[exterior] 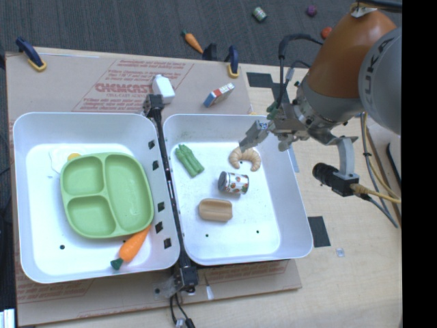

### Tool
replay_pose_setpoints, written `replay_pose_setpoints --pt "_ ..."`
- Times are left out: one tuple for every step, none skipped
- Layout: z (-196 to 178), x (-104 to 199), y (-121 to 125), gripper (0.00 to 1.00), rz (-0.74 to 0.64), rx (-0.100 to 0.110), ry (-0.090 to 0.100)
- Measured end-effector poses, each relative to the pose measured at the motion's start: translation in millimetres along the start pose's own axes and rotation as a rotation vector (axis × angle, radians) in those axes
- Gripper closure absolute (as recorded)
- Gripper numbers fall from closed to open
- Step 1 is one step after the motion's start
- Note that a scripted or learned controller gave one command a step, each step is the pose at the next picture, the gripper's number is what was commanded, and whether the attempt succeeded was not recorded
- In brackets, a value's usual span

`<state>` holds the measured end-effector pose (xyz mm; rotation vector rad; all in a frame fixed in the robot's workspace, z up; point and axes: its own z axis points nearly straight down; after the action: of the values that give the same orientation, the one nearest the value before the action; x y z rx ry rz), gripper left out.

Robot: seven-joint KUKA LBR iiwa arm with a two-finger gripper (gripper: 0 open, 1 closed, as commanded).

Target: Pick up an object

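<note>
Nothing picked yet. Pincer hangs just above the croissant in the right bin, can't tell its state. Croissant lies just above the can. Grasp and lift remain.

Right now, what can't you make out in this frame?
- Pincer fingers, camera view: small and blurred above the croissant; contact can't be judged.
- Small can: label too small to read.
- Carrot in the left bin: upper end tucked under the green plate.
- Arm: cut off by the right edge.
- Small bits on the floor: too small to identify.
</note>
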<state>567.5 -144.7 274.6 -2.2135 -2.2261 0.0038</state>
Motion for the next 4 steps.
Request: replay_pose_setpoints --pt "95.2 -48.9 -92.0 0.0 0.001 0.001 0.0" --pt "154.7 -14.5 -14.0 0.0 -0.003 0.001 0.0" --pt "144.0 -15.3 -13.7 1.0 -0.007 0.001 -0.001" --pt "73.0 -26.6 -1.7 1.0 0.0 -0.003 0.0"
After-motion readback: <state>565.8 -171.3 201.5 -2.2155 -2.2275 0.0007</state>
